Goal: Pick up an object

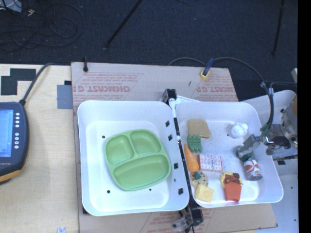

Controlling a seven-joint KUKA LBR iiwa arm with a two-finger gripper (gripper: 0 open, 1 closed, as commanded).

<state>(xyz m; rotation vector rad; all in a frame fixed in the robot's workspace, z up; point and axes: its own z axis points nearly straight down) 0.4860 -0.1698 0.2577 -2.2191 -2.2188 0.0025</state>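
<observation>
The right bin (262,115) holds several small items. A tan bread slice (198,128) and a green toy (195,142) lie near its left wall, with an orange carrot (191,160) below them. Next to the carrot is a white and red box (210,163). A cookie (199,178), a yellow cheese wedge (204,193) and a red fries pack (232,186) sit along the front. A white ball (238,129) rests toward the back right. My gripper (247,148) hangs low at the bin's right side, just above and left of a red and white can (252,169).
The left bin (92,130) carries a green divided plate (137,158). A teach pendant (10,135) lies on the bench at far left. Cables and the arm's wrist (282,137) crowd the right bin's right rim. A cardboard sheet (126,84) lies under both bins.
</observation>
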